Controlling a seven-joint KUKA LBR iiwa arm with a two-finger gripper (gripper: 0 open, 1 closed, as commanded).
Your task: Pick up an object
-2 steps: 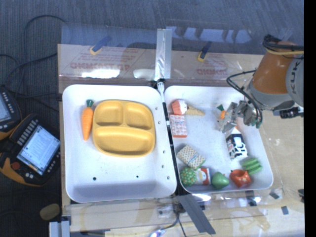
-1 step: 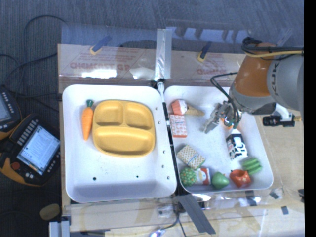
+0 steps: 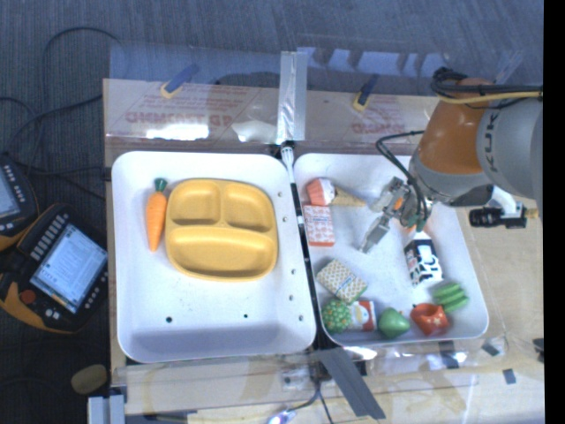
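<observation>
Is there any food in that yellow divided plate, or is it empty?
Empty. All compartments of the yellow divided plate show bare yellow surface; the toy carrot lies beside it in the left bin, outside the plate.

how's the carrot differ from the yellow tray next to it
The carrot is orange with a green top; the yellow tray is plain yellow. The carrot is slim and far smaller; the tray is broad with three compartments. The carrot lies lengthwise along the tray's left edge. Both sit in the left bin.
</observation>
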